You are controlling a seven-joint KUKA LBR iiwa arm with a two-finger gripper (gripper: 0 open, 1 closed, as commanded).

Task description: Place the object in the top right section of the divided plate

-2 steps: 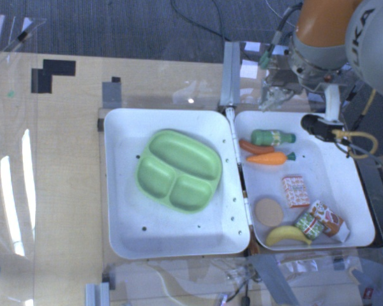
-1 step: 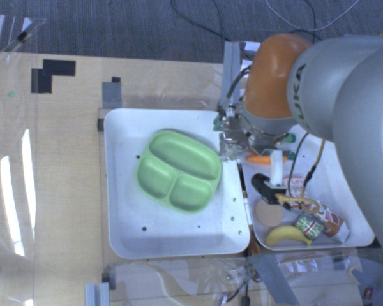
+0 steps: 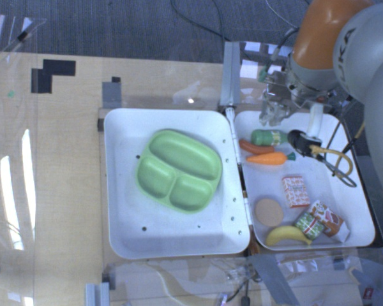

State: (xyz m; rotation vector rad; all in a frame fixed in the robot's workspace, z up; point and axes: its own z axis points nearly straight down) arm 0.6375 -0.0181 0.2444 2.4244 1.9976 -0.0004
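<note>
Banana [image 3: 287, 235] lies well apart from gripper [image 3: 274, 115] above bottle [image 3: 269, 136].

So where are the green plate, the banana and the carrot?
green plate [image 3: 179, 171], camera view, on its middle ridge.
banana [image 3: 287, 235], camera view, on its curved middle.
carrot [image 3: 268, 159], camera view, on its orange body.

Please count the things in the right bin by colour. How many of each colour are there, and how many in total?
Green: 1, bottle
Orange: 2, carrots
Yellow: 1, banana
Tan: 1, cookie
Red and white: 1, box
Mixed colours: 1, carton
Total: 7
</note>
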